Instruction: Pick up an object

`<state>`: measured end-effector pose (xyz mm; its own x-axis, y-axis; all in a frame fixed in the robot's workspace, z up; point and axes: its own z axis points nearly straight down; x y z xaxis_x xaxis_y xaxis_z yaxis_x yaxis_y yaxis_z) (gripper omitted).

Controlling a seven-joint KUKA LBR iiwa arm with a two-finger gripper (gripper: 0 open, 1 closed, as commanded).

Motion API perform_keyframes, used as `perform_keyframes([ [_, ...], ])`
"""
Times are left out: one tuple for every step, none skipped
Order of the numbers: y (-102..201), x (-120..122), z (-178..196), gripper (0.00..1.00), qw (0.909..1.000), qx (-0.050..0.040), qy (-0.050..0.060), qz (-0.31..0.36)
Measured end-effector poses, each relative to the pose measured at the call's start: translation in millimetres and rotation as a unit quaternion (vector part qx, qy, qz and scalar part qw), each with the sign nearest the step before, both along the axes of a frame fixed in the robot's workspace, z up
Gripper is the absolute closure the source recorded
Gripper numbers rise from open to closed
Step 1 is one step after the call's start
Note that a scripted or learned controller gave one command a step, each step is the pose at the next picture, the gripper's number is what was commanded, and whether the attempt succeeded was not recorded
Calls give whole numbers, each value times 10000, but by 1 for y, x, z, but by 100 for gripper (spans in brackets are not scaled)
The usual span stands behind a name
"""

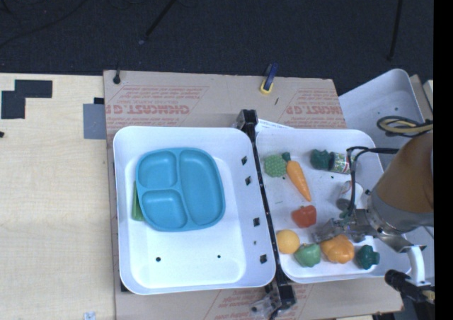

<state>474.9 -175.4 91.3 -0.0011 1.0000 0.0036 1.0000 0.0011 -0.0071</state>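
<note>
Hovering beside a rounded orange toy fruit [337,249], the gripper [338,227] looks possibly parted.

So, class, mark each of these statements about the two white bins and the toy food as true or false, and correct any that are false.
1. The blue three-compartment plastic plate lies in the left white bin. True.
2. The orange toy carrot lies on the blue plate. False: it lies in the right white bin.
3. The red toy pepper sits below the carrot in the view. True.
4. The yellow round toy fruit lies in the left bin. False: it is in the right bin, near its lower left corner.
5. The gripper is over the left bin. False: it is over the right bin.
</note>
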Motion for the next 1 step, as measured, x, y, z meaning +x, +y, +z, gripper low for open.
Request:
perform_keyframes([
  [-2, 0, 13, 100, 10000, -2, -7, -34],
])
